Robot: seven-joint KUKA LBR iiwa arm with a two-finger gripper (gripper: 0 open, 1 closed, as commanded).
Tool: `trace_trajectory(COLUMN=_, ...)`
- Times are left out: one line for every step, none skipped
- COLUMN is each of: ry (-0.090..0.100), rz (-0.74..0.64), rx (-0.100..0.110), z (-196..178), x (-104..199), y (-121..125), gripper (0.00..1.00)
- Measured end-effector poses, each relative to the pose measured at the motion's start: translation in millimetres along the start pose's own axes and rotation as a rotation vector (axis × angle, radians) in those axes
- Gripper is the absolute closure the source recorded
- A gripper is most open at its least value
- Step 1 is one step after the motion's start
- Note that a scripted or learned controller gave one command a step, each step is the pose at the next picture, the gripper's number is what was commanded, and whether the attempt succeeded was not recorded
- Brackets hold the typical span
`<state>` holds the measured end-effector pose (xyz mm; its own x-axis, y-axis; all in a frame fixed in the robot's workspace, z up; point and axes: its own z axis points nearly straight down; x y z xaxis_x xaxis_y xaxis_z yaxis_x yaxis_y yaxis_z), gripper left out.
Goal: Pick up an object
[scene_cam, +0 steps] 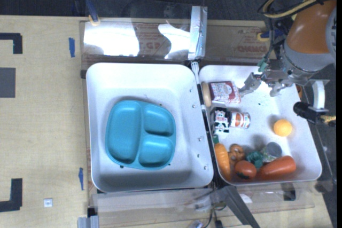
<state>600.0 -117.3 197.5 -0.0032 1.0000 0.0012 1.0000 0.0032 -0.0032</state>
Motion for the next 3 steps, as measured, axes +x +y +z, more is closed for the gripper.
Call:
trace_trajectory(ry=-0.003, rz=-0.094, rx=-0.011, z=110.5, x=12.5, y=16.5, gripper=0.00)
trace_trajectory(ry=0.002, rz=0.024, rx=0.077, z=114.9, x=14.5, y=52.1, gripper=0.00)
trace_trajectory(ry=0.002, rz=0.022, rx=0.077, z=106.4, x=16.3, y=52.9, gripper=1.00)
